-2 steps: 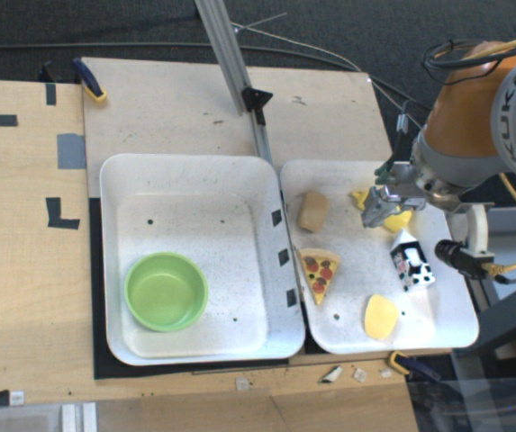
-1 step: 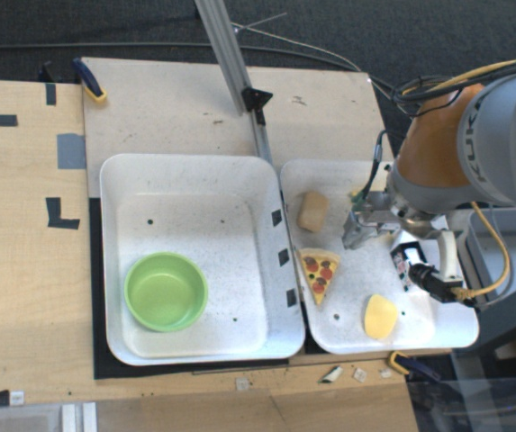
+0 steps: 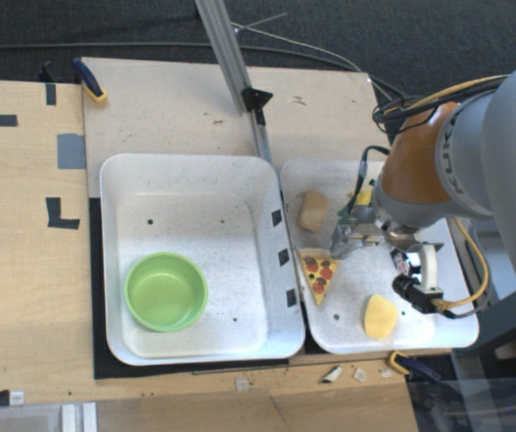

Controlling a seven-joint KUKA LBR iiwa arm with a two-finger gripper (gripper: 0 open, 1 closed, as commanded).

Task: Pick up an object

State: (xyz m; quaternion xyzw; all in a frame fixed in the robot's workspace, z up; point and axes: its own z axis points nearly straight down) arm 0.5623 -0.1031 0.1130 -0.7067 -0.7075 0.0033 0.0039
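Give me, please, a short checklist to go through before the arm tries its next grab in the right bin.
1. Things to grab lie in the right bin: pizza slice, yellow piece, tan block. Ok.
2. Pincer is above the right bin, between tan block and pizza slice. Ok.
3. Pincer is free of any load: cannot tell.
4. Pizza slice lies close to the bin's left wall, little room on that side. Not ok.
5. Yellow piece lies apart from the other things. Ok.
6. Green bowl is in the left bin, out of the way. Ok.
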